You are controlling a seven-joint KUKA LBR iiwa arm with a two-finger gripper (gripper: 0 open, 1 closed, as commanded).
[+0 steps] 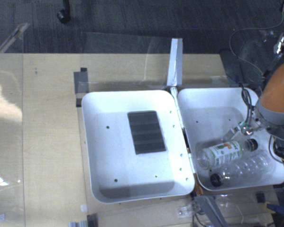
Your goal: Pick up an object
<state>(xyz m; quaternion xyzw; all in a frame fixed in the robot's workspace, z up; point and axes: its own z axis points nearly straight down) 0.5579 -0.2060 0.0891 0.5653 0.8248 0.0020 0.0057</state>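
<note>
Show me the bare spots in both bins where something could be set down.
Left bin: bare floor all around the dark ridged block, widest toward its left wall. Right bin: free only near the far left corner; two bottles and the claw crowd the rest.

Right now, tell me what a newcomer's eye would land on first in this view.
The dark ribbed rectangular block stands out most, lying alone near the middle of the left bin. Next comes the arm's orange band at the right edge, above the right bin. In that bin, a clear bottle with a green and orange label lies on its side, with a second clear bottle with a black cap just in front of it.
</note>
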